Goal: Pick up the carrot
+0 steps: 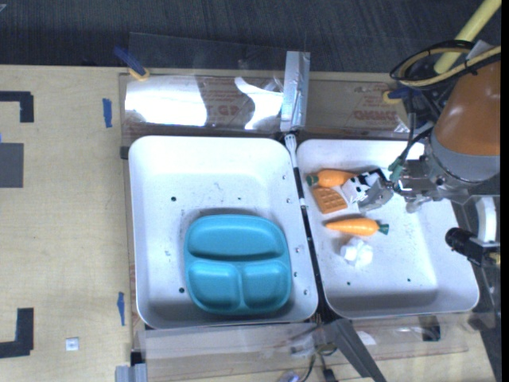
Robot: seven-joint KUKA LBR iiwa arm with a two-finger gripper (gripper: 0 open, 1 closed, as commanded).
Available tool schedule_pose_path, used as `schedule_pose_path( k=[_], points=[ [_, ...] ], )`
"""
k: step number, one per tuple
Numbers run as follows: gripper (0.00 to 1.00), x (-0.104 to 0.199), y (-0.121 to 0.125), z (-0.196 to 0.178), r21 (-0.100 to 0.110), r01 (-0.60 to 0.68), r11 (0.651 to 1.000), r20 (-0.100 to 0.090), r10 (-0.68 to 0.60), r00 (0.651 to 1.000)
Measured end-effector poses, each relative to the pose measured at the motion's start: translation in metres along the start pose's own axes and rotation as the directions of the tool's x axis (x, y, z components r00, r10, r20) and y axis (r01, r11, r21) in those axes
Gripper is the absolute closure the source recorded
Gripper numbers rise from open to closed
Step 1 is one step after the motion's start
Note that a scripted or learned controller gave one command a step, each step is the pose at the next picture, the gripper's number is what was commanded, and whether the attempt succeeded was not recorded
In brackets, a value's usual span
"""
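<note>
— Gripper [380, 194] first: where does it stand?

— Low over the right bin [413, 289], near that bin's far edge, hanging from the grey arm [469, 126] that comes in from the right. I cannot tell how its tips are set; they are too small and blurred against the white floor and the clutter beneath them.

— And the carrot?

— Two orange carrot-like pieces lie in that bin. The one I take for the carrot [352, 227] lies flat across the middle of the bin, its green end pointing toward the arm. Another orange piece [332, 178] lies farther back, beside a ridged orange waffle-like block [331, 199]. A small black-and-white item [363, 184] sits right by the tool, and a small white lump [357, 252] lies just on the near side of the carrot.

— How do carrot and tool relate?

— Close, but apart. The carrot lies just nearer the camera than the tool, not between its tips.

— So how far along?

— Nothing is lifted, as I judge it. Approach looks about done; the closing, the grasp and the lift remain. The blue divided tray [238, 263] in the left bin [159, 173] plays no part.
</note>
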State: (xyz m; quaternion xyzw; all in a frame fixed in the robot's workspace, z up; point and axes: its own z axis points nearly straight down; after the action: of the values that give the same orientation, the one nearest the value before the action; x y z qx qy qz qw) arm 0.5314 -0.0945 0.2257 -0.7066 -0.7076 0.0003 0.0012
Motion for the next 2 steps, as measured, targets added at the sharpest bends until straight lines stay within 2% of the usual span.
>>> schedule_pose_path(
  k=[1, 2],
  points=[
    [0.0, -0.029, -0.006, 0.13, 0.003, 0.238, 0.971, -0.001, -0.238, 0.971],
    [0.0, -0.038, 0.034, 0.138, -0.007, 0.174, 0.985, 0.003, -0.174, 0.985]
  ],
)
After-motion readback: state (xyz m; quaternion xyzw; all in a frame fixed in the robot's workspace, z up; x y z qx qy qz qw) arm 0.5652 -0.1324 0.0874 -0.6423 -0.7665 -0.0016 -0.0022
